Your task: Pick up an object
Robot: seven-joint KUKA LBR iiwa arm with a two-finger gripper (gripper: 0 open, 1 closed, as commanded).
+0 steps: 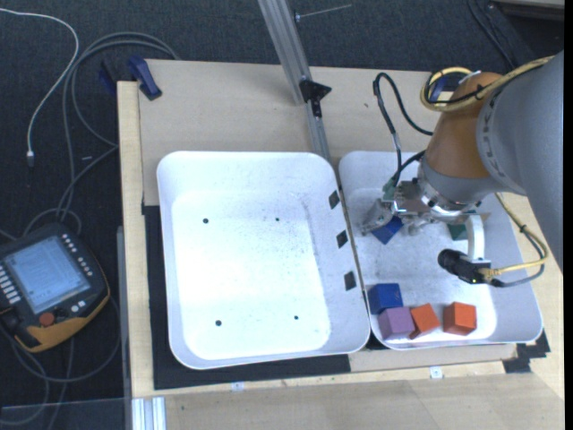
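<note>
Blue block (387, 232) lies tilted in the right bin's (524, 321) upper left, well apart from the front blocks

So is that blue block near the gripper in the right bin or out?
In: the blue block lies inside the right bin, under the gripper.

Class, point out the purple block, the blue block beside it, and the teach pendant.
purple block (393, 322), camera view, its top face.
blue block (386, 296), camera view, its top face.
teach pendant (43, 272), camera view, its screen.
</note>
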